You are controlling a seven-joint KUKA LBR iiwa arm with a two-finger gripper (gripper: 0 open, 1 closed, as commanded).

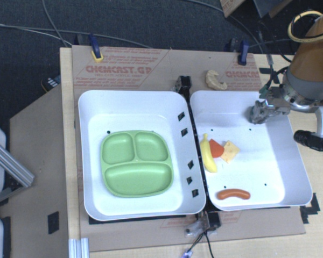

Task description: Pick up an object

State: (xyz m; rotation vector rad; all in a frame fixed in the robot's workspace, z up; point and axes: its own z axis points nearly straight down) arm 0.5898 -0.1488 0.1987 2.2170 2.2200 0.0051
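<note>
The left bin [89, 144] takes up the left half of the desk [70, 144] and holds a green divided plate [136, 163], three compartments in all, lying flat near the bin's middle and a little toward the front edge. A black divider [189, 144] with small clips runs between the two bins. Just right of it, in the right bin [280, 160], a yellow banana [208, 155] lies close to the bin's left wall, pointing roughly front to back. Touching the banana on its right is a red wedge-shaped piece [217, 148], and a pale yellow chunk [230, 151] sits against that one. Nearer the front edge of the same bin a reddish-orange sausage [233, 194] lies on its own, well apart from the cluster. Beyond the bins, by the desk's back edge, a tan lumpy object [215, 80] rests on the cardboard. Over the right bin's back right corner hangs the claw [257, 115], metal-grey below the arm's orange band; whether it is open or closed cannot be told, and nothing shows between its tips.
</note>
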